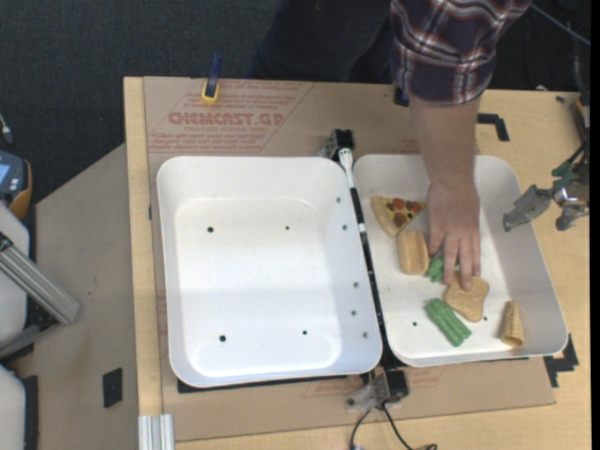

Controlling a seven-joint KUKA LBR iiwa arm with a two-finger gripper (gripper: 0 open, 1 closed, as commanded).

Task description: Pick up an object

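The right bin [534,279] holds several toy foods: a pizza slice [397,212], a tan bread roll [412,251], a flat tan piece [468,301], a green vegetable [449,322], a small green bit [436,270] and a cone [511,323]. My gripper [546,207] hangs over the right rim of this bin, at the view's right edge. It is apart from all the foods, and nothing shows in it.
A person's arm in a plaid sleeve reaches down from the top, its hand [457,237] resting inside the right bin on the flat tan piece. The left bin [262,270] sits beside it on a cardboard sheet [234,111]. A blue clip [212,82] sits at the back.
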